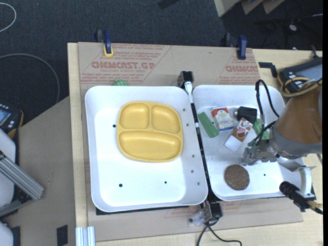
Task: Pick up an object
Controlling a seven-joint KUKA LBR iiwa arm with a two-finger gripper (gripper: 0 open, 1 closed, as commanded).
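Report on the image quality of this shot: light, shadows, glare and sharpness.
Camera view: even, soft light; the white left bin is bright and nearly washed out, with faint shadow under the yellow divided plate. The small items in the right bin are soft and hard to read; the tool looks slightly blurred. The dark floor at the top is dim.

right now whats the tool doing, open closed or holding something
Tool: low in the right bin, just above the brown disc and beside the small packets; whether it is open or closed cannot be told.
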